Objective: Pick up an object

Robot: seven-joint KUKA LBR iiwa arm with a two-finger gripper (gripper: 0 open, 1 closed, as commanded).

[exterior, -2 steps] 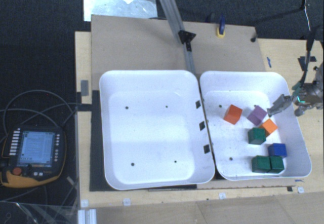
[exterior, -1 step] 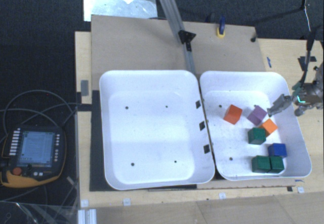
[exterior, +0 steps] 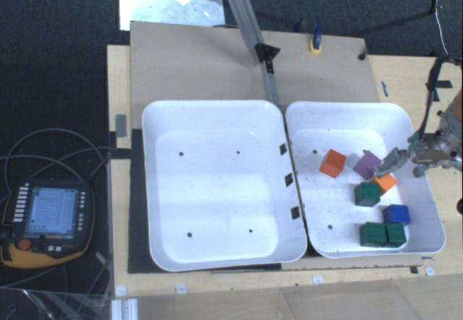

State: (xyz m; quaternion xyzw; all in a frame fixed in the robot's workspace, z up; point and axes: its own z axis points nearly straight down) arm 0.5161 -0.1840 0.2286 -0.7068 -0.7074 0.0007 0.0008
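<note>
Objects for picking are lying in the right bin, which serves as the landmark here. An orange cube is sitting near the bin's centre. A purple block is resting just to its right. A small orange block is lying below the purple block, touching or just beside a dark green cube. A blue cube is sitting toward the bin's lower right, and a green block is lying just below it, near the bin's front wall. The claw is hanging over the bin's right part, beside the purple block and above the small orange block. Whether the claw is open or closed cannot be determined. The left bin is standing on the counter, touching the right bin.
</note>
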